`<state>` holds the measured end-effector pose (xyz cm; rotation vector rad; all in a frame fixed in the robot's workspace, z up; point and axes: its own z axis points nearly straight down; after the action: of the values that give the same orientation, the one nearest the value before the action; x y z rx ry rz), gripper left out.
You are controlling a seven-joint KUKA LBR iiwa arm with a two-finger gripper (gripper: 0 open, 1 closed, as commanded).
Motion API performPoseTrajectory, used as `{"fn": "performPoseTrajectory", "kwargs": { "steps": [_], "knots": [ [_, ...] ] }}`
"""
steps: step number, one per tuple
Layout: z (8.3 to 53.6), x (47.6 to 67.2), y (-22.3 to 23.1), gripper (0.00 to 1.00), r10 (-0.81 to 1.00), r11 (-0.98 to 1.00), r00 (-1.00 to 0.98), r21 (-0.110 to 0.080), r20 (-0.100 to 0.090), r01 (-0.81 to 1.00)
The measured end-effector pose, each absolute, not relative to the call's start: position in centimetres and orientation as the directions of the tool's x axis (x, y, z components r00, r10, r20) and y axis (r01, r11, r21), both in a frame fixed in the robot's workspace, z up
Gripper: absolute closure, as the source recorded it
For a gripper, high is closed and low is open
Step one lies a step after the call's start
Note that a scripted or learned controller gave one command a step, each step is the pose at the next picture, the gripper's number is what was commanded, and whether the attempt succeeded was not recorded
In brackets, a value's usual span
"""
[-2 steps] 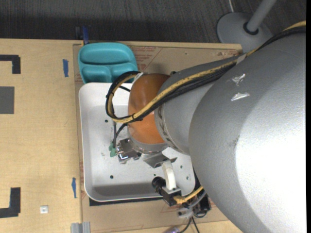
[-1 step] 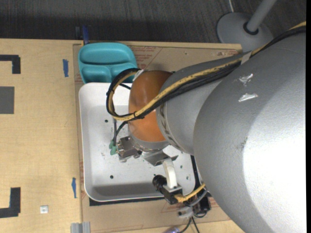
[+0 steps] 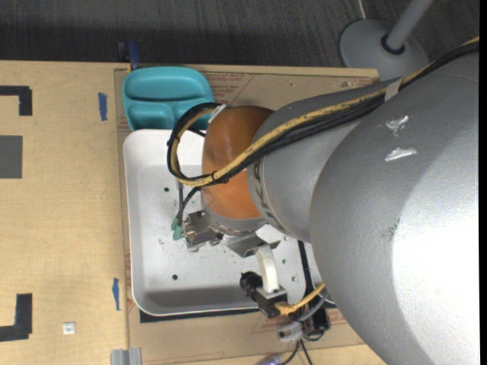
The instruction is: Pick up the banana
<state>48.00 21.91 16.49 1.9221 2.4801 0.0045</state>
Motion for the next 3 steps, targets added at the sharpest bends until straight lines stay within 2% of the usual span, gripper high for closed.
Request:
{"fn": "performPoseTrajectory", "kwargs": {
  "steps": [1, 2, 3],
  "knots": [
    [8.82, 48.96, 21.43, 1.00, 0.755, 0.656, -0.656, 0.004, 0.001, 0.755],
    [8.81, 48.68, 21.98, 1.00, 0.852, 0.524, -0.524, 0.007, 0.000, 0.852],
    [9.79, 48.72, 22.01, 1.00, 0.852, 0.523, -0.523, 0.008, 0.000, 0.852]
  ]
}}
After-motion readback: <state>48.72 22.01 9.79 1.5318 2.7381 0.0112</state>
